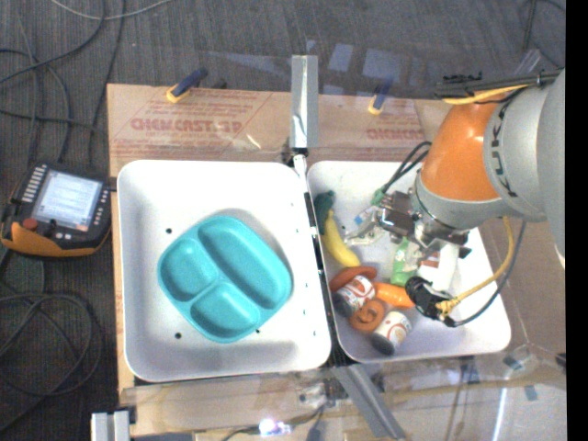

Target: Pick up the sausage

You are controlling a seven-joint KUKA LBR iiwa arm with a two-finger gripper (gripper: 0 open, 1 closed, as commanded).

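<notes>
The sausage [353, 277], a short reddish-brown piece, lies in the right bin [478, 338] near its left side, resting against a red-and-white can [359, 293]. My gripper [393, 222] hangs low over the middle of that bin, up and to the right of the sausage and apart from it. The orange wrist band and grey arm cover most of it from above. Nothing shows held in it.
A banana [334, 243], a green item [323, 200], a green packet [404, 263], a carrot [396, 294], an orange pretzel shape [368, 316] and a second can [393, 329] crowd the right bin. The left bin [147, 191] holds a teal divided plate [225, 276].
</notes>
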